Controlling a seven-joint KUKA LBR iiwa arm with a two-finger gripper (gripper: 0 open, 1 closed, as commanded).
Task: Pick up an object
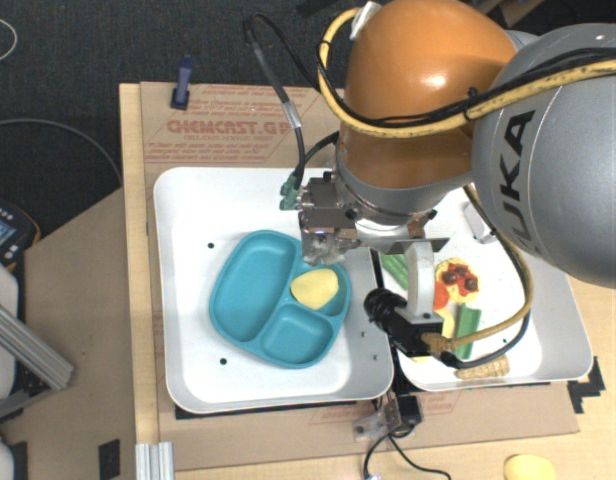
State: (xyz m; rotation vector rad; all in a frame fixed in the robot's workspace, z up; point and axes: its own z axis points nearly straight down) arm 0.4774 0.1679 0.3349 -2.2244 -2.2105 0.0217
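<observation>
Pale-yellow lump (314, 288), maybe dough, in teal tray (250, 288).

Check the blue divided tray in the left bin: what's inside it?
A pale yellow lump sits in the blue divided tray, in its upper right compartment. The other compartments look bare. The gripper hangs over the tray's upper right rim and covers that corner.

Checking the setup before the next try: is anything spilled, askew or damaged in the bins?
Nothing looks spilled or broken. The blue tray lies at a slant in the left bin, a yellow piece in one compartment.
</observation>
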